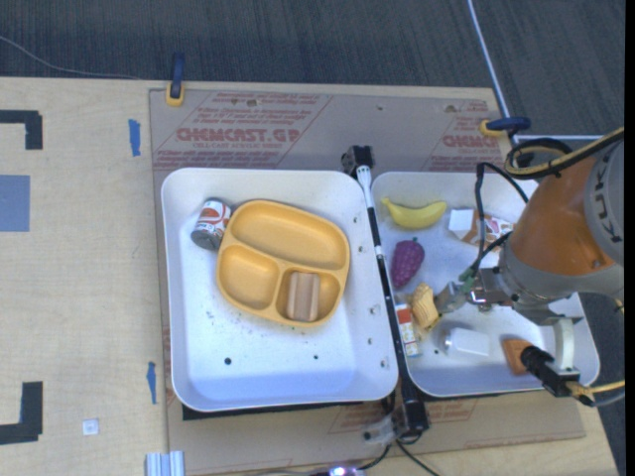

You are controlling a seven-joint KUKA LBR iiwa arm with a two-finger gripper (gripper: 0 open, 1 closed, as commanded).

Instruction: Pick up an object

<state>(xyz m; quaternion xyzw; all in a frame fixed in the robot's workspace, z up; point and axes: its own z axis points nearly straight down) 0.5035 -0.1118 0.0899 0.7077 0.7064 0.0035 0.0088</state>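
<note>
Cardboard-covered worktop, two white bins. Can't tell how the hand is set, since the arm hides it. It hovers in the right bin, corn cob just beside it, grapes beyond. Crowded spot, so it might nudge both and grab nothing.

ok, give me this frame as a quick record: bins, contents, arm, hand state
left bin: yellow three-compartment plastic tray with a tan block in its lower right compartment; crushed red and white can touching the tray's left edge
right bin: yellow toy banana, purple toy grape bunch, pale yellow corn-like piece, small clear cup on its side, orange item
arm: grey with orange band, over the right bin
hand: low, beside the corn-like piece; fingers unclear
held: nothing visibly
</note>
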